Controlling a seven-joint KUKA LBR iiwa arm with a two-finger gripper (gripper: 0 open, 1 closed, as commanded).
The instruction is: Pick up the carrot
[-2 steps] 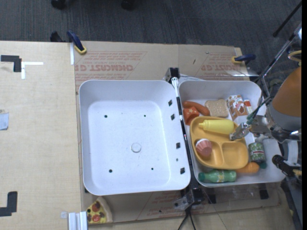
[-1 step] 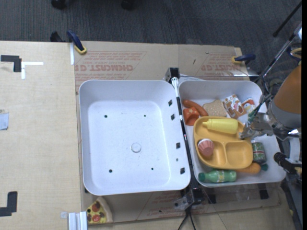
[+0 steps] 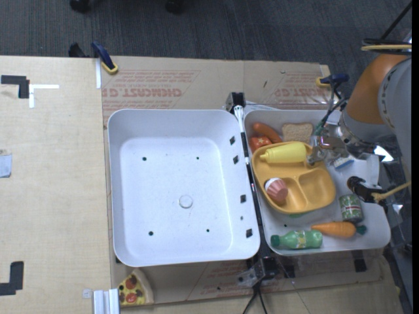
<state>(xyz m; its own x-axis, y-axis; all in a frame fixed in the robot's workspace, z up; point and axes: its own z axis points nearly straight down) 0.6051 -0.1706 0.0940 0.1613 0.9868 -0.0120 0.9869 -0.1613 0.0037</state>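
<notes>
The big left bin [image 3: 173, 188] has just a small round disc [image 3: 186, 202] lying in the middle. The right bin [image 3: 383, 237] is full of play food. The grey arm [image 3: 383, 97] with its orange band comes in from the right, and its gripper [image 3: 322, 150] hangs over the top part of the right bin, near the yellow tray [image 3: 314, 191]. I cannot tell if the pincer is open or closed, and I see nothing held in it. On the tray's top edge lies a yellow bottle [image 3: 285, 152], and a little pink cup [image 3: 276, 189] sits in the tray. A green bottle [image 3: 298, 240] lies at the bottom of the bin. The carrot [image 3: 335, 229] lies flat just beside it, to its right and a bit higher, with its leafy end near a small can [image 3: 351, 208]. The carrot looks like a light, hard, smooth toy, so it may slip. The best place to grab looks like the thick middle, squeezing across its narrow sides.
</notes>
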